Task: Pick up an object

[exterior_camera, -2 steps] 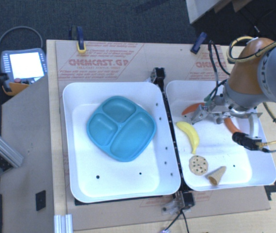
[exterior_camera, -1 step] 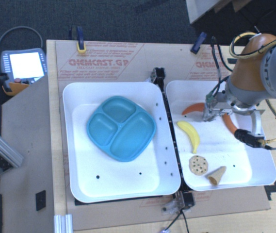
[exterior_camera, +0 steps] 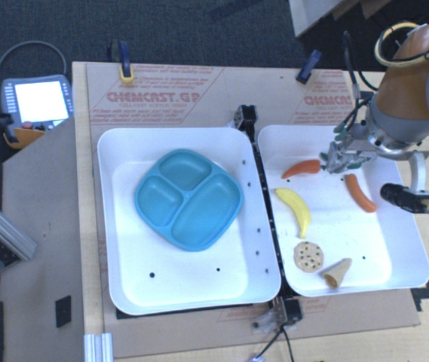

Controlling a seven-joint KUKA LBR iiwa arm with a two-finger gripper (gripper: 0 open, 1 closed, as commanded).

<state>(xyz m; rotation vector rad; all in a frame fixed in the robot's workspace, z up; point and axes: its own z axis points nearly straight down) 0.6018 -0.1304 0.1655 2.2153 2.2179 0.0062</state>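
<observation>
While nothing is yet seen lifted, the gripper (exterior_camera: 340, 159) is held low in the right bin (exterior_camera: 395, 274); whether it is open or closed cannot be told. An orange hot dog (exterior_camera: 301, 169) lies just beside it, another (exterior_camera: 360, 193) below.

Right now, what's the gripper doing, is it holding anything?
Gripper: low over the right bin, at the end of the orange sausage. Open, shut or holding cannot be told.
</observation>
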